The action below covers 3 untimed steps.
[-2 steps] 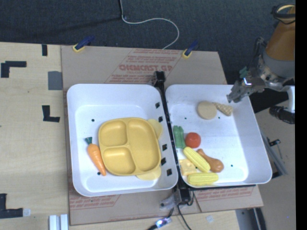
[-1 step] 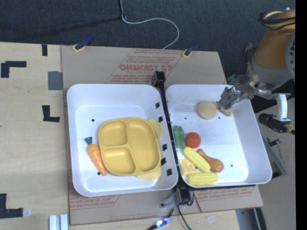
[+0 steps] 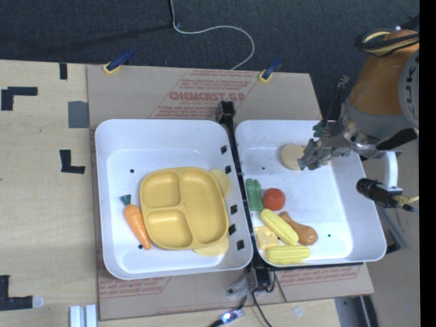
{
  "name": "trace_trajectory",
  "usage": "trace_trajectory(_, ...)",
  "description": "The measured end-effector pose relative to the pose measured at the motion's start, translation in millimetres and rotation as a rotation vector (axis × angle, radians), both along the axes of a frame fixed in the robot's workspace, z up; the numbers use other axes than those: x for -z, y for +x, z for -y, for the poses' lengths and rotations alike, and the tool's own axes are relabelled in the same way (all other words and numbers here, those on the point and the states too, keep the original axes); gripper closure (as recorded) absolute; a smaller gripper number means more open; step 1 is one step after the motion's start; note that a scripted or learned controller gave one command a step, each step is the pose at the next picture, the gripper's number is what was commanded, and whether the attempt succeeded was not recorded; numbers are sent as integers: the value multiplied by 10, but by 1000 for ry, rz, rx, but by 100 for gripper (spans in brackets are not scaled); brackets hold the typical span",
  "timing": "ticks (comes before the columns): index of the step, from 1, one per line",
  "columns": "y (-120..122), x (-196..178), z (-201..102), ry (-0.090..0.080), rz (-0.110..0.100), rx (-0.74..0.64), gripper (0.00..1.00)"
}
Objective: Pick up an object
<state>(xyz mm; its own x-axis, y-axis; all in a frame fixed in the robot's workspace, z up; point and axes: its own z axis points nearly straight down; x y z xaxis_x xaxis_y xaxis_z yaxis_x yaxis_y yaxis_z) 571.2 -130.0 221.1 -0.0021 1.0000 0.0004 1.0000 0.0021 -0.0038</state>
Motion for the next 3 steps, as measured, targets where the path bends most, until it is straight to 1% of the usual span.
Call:
trace_trajectory(1, -280, -96, -398, 2, 1, -2, 100)
trace_trajectory(2, -555, 39, -654, 1, -2, 0, 100)
trace_trajectory(3, -585, -137, -641, 0, 3, 1, 100)
